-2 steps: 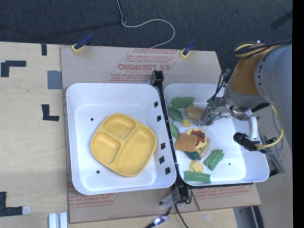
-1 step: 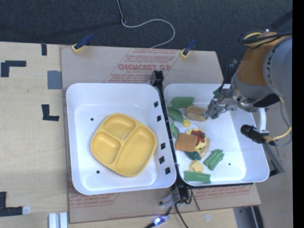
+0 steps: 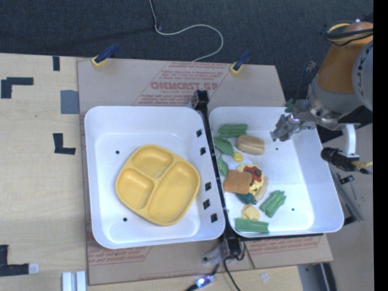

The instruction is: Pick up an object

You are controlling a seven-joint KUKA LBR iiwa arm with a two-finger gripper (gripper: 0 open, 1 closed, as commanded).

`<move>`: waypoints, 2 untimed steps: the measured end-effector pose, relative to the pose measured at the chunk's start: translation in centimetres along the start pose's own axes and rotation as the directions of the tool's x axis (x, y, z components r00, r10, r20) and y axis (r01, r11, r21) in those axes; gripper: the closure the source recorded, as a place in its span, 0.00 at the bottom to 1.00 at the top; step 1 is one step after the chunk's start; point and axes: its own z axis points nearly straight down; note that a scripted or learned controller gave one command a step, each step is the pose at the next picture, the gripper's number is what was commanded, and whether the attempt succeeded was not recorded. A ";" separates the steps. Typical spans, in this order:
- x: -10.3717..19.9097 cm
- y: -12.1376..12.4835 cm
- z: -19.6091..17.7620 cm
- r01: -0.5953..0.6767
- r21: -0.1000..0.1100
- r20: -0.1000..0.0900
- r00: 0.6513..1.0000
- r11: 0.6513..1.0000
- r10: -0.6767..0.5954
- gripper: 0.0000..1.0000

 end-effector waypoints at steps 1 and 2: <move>0.0 0.1 -3.6 0.001 0.001 -0.001 1.000 1.000 -0.001 1.00; 3.9 -4.3 -3.2 0.002 0.008 -0.002 1.000 1.000 -0.002 1.00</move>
